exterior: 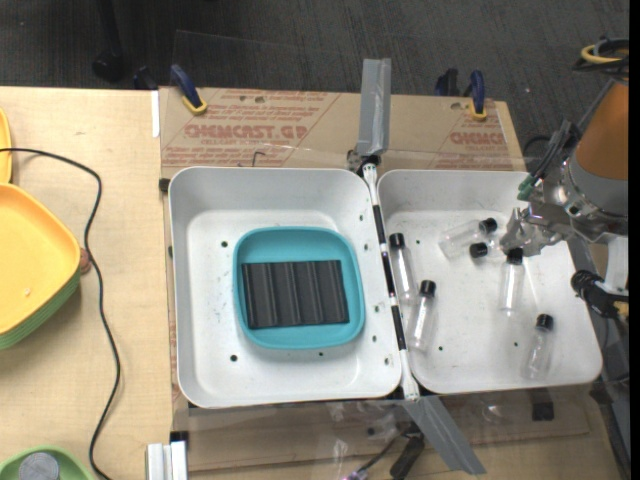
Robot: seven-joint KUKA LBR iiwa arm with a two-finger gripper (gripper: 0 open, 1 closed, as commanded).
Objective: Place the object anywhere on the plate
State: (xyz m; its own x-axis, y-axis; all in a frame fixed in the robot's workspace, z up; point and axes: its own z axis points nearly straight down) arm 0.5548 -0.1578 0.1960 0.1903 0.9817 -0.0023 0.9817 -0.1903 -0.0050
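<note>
Wooden bench low in the frame, black cable looping across it. Left white bin holding a teal plate with a dark ribbed centre. Right bin scattered with clear black-capped vials. Gripper at right edge above one vial. Cardboard, clamps behind; dark carpet farthest.
</note>
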